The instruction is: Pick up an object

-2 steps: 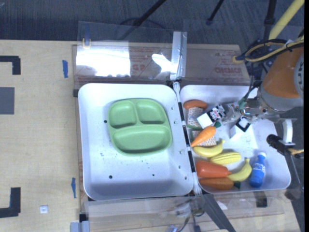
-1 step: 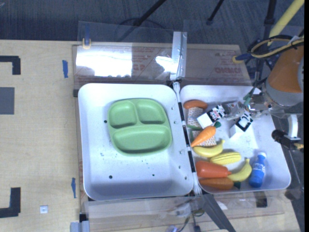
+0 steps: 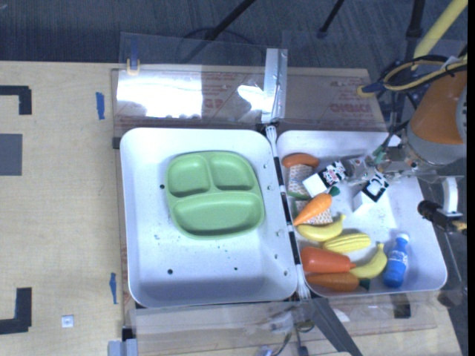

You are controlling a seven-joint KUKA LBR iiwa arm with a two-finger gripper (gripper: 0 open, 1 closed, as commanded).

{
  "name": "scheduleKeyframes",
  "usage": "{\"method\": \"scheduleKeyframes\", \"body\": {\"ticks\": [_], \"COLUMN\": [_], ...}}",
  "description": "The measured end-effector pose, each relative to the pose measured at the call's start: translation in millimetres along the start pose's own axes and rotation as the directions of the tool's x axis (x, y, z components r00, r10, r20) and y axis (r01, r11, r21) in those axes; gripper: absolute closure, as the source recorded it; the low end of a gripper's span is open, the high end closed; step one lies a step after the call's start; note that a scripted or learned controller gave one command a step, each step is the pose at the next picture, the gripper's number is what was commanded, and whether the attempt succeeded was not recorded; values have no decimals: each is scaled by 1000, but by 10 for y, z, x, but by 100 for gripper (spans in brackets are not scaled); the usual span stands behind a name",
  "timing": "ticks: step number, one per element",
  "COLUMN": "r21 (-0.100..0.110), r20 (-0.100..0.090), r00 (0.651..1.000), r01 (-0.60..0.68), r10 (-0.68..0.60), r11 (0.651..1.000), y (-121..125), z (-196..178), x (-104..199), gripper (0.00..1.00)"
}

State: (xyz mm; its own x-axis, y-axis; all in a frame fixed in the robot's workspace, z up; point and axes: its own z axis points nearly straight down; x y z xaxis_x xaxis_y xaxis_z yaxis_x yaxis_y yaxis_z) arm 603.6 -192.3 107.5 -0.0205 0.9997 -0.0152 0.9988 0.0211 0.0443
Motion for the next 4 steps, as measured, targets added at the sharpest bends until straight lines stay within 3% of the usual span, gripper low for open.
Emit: {"method": "scheduleKeyframes", "body": {"ticks": [1,2,3,4], "r21": [0,44,40,38], "r20": [0,-8,-17,-8], "r00": [1000,990,983,982], "r01": [0,-139,-181,-186], "r10": [0,139,182,186], "r11": [1000,989,983,982], "y": [0,-319,-21,-29], "z": [0,-237,200,92], "x": [0,-102,-46,-106], "gripper": [0,0,0,100]}}
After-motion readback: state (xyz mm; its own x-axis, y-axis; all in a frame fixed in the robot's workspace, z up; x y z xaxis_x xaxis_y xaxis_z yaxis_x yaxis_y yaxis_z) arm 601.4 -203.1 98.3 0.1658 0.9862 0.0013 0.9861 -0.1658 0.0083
